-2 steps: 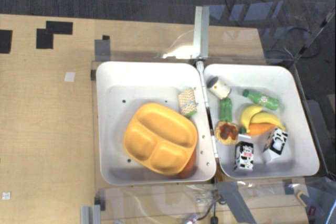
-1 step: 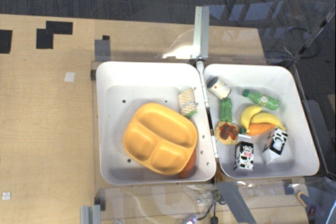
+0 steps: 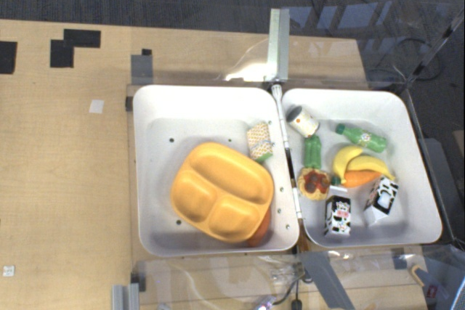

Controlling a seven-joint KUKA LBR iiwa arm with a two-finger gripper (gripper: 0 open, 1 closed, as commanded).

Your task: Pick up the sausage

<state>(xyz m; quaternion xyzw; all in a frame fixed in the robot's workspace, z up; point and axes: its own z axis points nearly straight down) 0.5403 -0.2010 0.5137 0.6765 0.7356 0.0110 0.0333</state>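
Observation:
The right bin (image 3: 407, 112) holds several toy foods. A pale stubby cylinder with a dark end (image 3: 303, 121) lies at its back left; I cannot tell whether it is the sausage. An orange-red piece (image 3: 260, 227) pokes out from under the yellow divided plate (image 3: 221, 191) in the left bin (image 3: 156, 120), mostly hidden by the plate. It too may be the sausage.
In the right bin lie a green bottle (image 3: 361, 136), a banana (image 3: 350, 158) on an orange wedge (image 3: 365, 177), a green vegetable (image 3: 312, 151), a red-and-yellow piece (image 3: 314, 184) and two cow-patterned cartons (image 3: 338, 215) (image 3: 383, 196). A patterned packet (image 3: 259, 140) leans by the divider in the left bin.

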